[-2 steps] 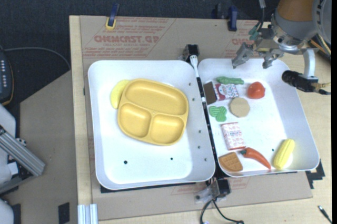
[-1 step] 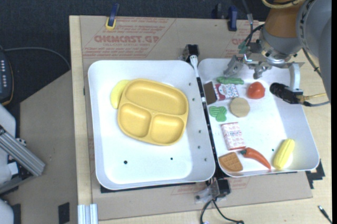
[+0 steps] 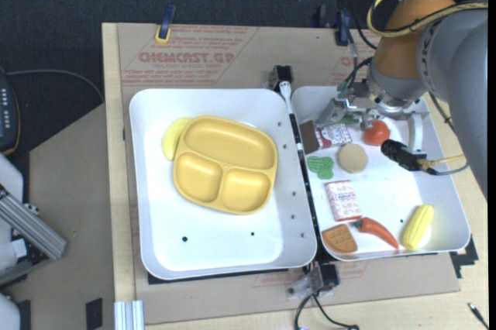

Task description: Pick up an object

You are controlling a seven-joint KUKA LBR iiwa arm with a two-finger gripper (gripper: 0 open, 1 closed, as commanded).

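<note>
A yellow divided tray (image 3: 223,164) fills the left bin (image 3: 147,166), while in the right bin (image 3: 446,204) the gripper (image 3: 358,113) hangs over the red tomato (image 3: 377,132) and tan ball (image 3: 353,158), apparently mid-approach, its grip undiscernible, so next comes a committed descent.
</note>
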